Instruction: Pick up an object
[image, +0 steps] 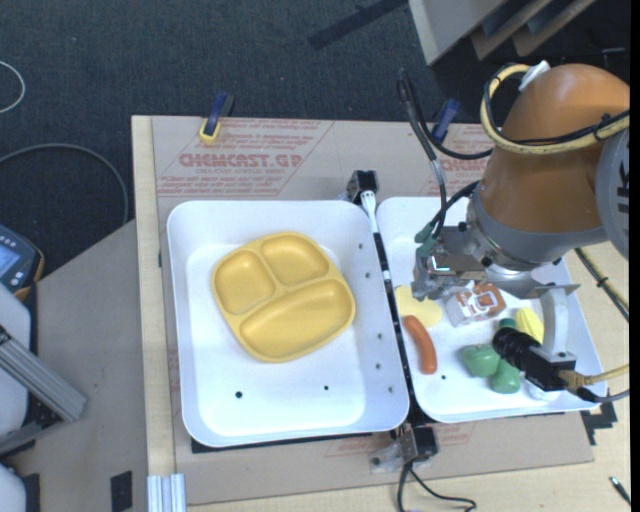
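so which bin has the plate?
Left bin: it holds the yellow plate. Right bin has a sausage and other small items.

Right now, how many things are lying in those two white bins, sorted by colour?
Yellow: 3 (divided plate, pale flat piece, small bright piece)
Green: 1 (lumpy green thing)
Orange-red: 1 (sausage)
White and orange: 1 (packet)
Total: 6
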